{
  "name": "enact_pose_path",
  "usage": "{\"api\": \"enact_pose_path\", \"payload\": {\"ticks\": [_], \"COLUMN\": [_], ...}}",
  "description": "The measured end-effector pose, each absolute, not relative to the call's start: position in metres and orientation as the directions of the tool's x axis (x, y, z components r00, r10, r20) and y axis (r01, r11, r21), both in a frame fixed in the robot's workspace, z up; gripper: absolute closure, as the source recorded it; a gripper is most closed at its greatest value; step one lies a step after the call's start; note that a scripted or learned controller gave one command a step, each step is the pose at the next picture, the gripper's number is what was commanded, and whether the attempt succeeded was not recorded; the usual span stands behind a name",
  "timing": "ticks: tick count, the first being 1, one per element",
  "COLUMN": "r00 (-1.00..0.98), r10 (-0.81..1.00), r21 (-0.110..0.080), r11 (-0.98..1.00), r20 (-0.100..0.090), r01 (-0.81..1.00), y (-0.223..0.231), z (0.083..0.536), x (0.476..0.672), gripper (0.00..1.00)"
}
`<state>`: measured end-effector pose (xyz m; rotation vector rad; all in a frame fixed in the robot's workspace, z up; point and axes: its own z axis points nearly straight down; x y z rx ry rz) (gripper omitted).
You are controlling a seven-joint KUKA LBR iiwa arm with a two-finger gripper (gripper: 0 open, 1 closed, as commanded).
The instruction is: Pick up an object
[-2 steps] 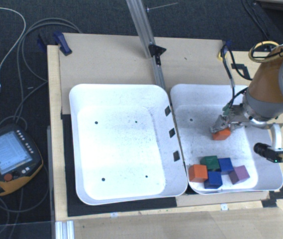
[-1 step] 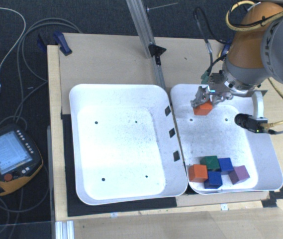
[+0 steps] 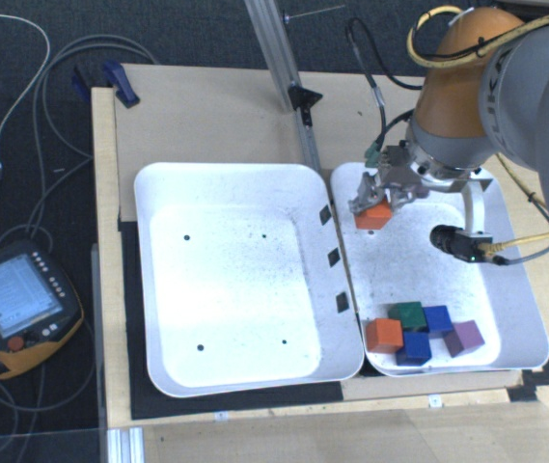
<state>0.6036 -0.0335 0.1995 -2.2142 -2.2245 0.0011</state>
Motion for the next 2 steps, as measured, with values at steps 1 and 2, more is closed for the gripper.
{"api": "enact_pose_path", "payload": {"ticks": [1, 2], "r00": [-0.003, -0.006], "r10": [1.000, 1.000], "r21": [0.002, -0.005], "r11": [0.003, 0.006], "r20": [0.000, 0.004], "r01": [1.000, 1.000], "y": [-0.026, 0.035], "z": [0.199, 0.199], "x": [0.627, 0.600], "gripper": [1.00, 1.00]}}
